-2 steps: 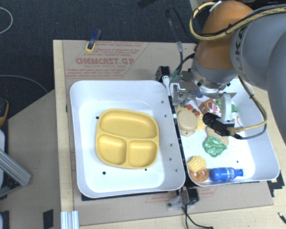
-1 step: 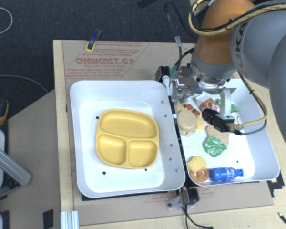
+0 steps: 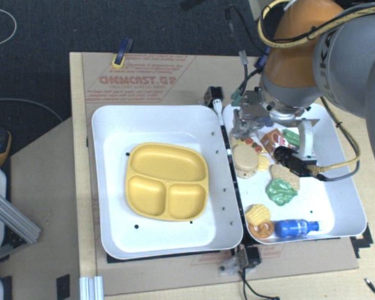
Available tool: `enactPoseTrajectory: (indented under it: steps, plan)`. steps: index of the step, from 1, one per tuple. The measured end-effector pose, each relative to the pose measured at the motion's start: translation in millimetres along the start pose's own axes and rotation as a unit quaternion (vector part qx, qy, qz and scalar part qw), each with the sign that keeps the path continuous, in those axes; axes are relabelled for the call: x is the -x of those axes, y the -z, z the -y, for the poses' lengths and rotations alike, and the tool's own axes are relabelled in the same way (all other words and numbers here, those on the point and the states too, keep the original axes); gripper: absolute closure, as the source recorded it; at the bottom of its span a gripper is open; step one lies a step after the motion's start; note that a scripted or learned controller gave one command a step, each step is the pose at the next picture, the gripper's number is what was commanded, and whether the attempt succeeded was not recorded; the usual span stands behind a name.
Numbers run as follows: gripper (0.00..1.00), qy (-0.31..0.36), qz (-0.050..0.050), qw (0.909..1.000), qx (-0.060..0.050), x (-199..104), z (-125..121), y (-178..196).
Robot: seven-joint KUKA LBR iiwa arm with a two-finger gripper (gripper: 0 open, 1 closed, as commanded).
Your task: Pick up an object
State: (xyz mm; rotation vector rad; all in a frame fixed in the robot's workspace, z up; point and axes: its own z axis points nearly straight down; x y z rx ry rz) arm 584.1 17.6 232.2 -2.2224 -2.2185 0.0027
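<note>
While the big grey arm [image 3: 350,49] leans in from the right with its orange band above the wrist, the gripper [image 3: 249,129] hangs low over the far left corner of the right bin [image 3: 347,195]. Whether the gripper is open or shut I cannot tell from where I stand; nothing shows held in it.

Well off to the left of the gripper sits the left bin [image 3: 106,167], and in it lies a yellow divided plate [image 3: 167,181], apart from everything else.

Nearer at hand, the right bin holds a heap of small things. A round tan piece [image 3: 244,159] lies just below the gripper, toward the near side of the bin, and looks to me the closest candidate for a pick. A green crumpled piece [image 3: 280,192] lies farther on, down and to the right of the gripper. A blue bottle [image 3: 295,228] rests on its side against the near wall, well apart from the gripper, its long axis running left to right along that wall. A yellow ridged piece [image 3: 258,214] sits just left of the bottle. A small reddish thing [image 3: 274,141] lies right beside the gripper, partly under the black cable fitting.

My guess is that the coming move is a short drop onto the tan piece, since it lies almost directly under the gripper.
</note>
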Motion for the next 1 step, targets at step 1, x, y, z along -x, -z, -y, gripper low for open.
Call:
enactPoseTrajectory:
  steps: [1]
  plan:
    - [1.0,0.001,0.0,1.0,-0.001,-8.6,7.0,-3.1]
